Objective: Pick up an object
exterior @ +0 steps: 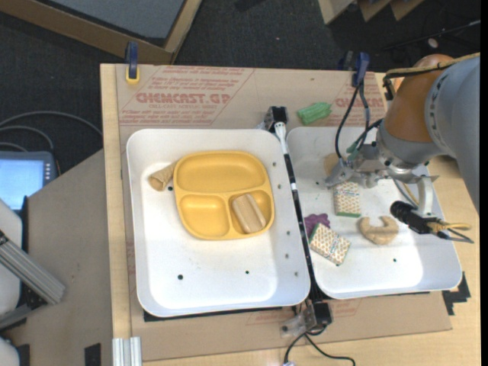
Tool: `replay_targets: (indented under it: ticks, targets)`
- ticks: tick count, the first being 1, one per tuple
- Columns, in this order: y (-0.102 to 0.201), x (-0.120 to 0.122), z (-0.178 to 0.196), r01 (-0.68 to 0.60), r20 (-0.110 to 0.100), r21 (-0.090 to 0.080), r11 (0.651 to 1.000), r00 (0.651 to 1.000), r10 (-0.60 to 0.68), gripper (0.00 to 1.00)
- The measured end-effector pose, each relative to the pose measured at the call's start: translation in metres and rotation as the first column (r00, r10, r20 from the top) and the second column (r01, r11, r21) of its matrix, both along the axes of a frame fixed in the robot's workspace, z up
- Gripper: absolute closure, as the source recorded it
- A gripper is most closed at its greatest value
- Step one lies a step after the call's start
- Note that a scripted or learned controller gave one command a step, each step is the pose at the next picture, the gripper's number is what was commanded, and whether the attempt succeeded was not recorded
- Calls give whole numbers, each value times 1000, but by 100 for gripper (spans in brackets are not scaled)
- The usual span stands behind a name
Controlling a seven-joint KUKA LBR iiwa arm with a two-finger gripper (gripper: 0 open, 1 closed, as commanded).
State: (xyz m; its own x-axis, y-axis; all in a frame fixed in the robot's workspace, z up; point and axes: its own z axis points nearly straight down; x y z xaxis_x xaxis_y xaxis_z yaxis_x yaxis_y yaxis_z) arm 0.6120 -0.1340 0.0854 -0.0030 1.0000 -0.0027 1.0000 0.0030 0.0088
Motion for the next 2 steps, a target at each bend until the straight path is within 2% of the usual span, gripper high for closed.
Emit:
replay_targets:
  ticks: [1,2]
  targets:
    - [0,-4,-1,2,-8,2,1000,1000,-2,0]
    - [0,-4,-1,2,-8,2,1000,1000,-2,0]
